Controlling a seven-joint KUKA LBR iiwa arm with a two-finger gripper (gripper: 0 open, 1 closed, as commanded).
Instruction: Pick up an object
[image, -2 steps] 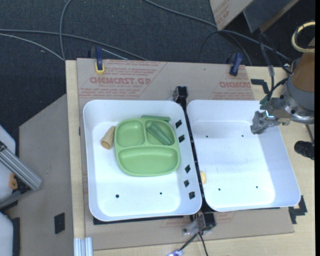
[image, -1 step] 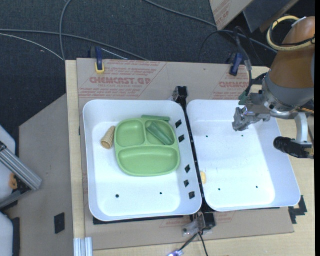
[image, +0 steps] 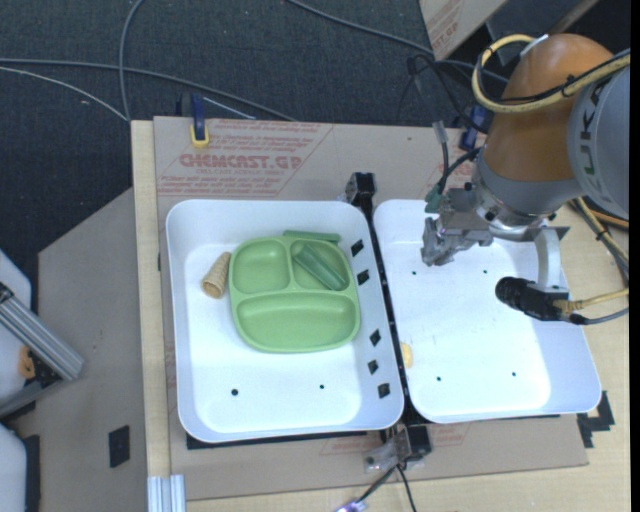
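Over the right bin (image: 560, 385), near its far left corner, my gripper (image: 437, 252) hangs from the grey wrist with the orange band above it; I cannot tell from this slanted view how it is set, and nothing shows in its grasp. Across the divider, the left bin (image: 200, 390) holds a green divided plate (image: 292, 315) lying flat near the middle. A darker green piece (image: 320, 265) rests in the plate's far right compartment, tilted. A tan cone (image: 215, 275) lies just beside the plate's left edge, on the bin floor. All three sit well apart from my gripper.
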